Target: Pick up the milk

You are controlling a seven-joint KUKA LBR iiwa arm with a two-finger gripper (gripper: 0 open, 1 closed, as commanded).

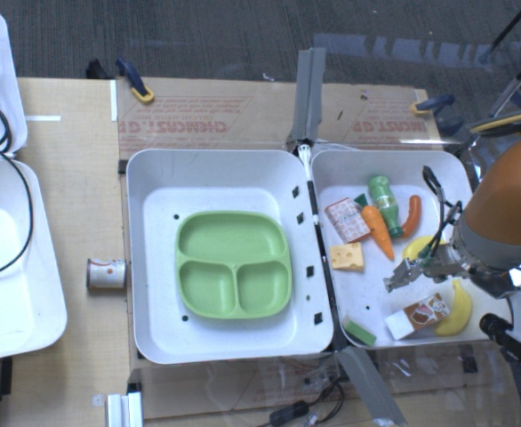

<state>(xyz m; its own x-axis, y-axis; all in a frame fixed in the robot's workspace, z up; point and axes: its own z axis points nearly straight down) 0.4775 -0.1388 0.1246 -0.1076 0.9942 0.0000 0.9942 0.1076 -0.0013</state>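
The milk carton (418,317) lay on its side on the floor of the right bin (360,169), just below and slightly right of the tool (404,277) as the camera saw it, close but apart from it. Its long axis ran on a slant, from a white end at the lower left up to a brown printed end at the upper right, so the carton pointed roughly along the same diagonal as the tool itself. A banana (457,310) lay against the carton's far side from the tool, curving around its brown end, and a small green block (360,332) sat further left along the bin's near wall.

The tool reached in from the right, low over the bin, its dark fingers stretched leftwards away from the orange-banded arm (508,205). Nothing showed between the fingers; whether they stood apart or together could not be told at this angle.

Above the tool lay a carrot (380,228), a cheese wedge (348,256), a red-and-white packet (347,219), a green bottle (385,197) and a red chilli (411,215), all well clear of the carton. By this judgement the coming move asked for a short shift towards the bin's near edge, with the fingers turned to close across the carton's narrow width and not along its length, and the banana left little room on that side
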